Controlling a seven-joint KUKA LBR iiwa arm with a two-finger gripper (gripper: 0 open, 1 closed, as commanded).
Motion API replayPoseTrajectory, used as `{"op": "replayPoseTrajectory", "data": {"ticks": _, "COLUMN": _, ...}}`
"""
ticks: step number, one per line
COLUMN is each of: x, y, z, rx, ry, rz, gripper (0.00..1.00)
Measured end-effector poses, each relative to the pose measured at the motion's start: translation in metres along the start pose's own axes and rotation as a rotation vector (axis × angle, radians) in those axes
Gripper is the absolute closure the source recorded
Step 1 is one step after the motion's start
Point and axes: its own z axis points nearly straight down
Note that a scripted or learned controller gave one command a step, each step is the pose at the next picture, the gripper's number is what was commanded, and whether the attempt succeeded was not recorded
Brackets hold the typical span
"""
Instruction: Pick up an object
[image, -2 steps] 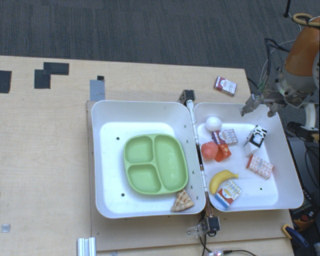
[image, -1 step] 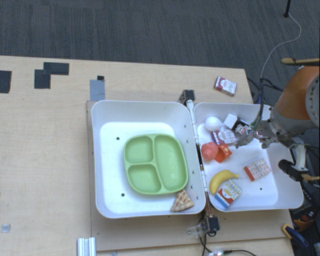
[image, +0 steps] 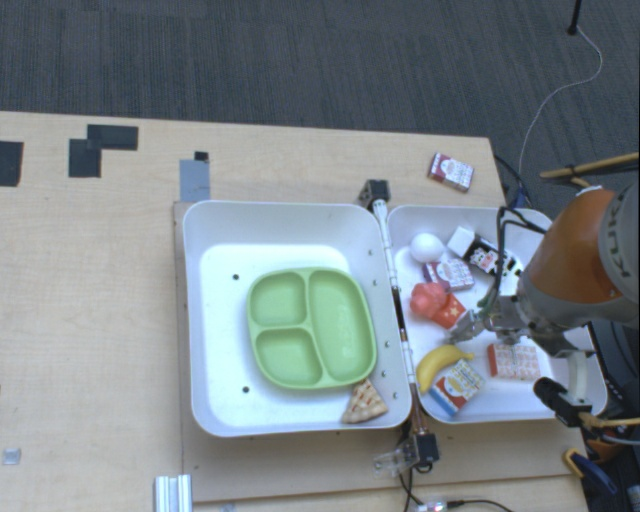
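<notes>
The arm at the right of the frame was grey, with an orange band and metal gripper.

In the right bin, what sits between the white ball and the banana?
In the camera view, a red toy lies between the white ball and the banana, with a small red-and-white packet just beside it.

The wooden bench carries two white bins and a small red-white packet.
</notes>
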Motion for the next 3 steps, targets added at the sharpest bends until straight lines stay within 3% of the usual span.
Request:
{"op": "replayPoseTrajectory", "data": {"ticks": 1, "x": 0.000, "y": 0.003, "z": -0.012, "rx": -0.007, "ry": -0.001, "rz": -0.002, "gripper": 1.00}}
{"op": "replayPoseTrajectory", "data": {"ticks": 2, "x": 0.000, "y": 0.002, "z": -0.012, "rx": -0.006, "ry": -0.001, "rz": -0.002, "gripper": 0.00}}
{"op": "replayPoseTrajectory", "data": {"ticks": 3, "x": 0.001, "y": 0.004, "z": -0.022, "rx": -0.010, "ry": -0.001, "rz": -0.003, "gripper": 1.00}}
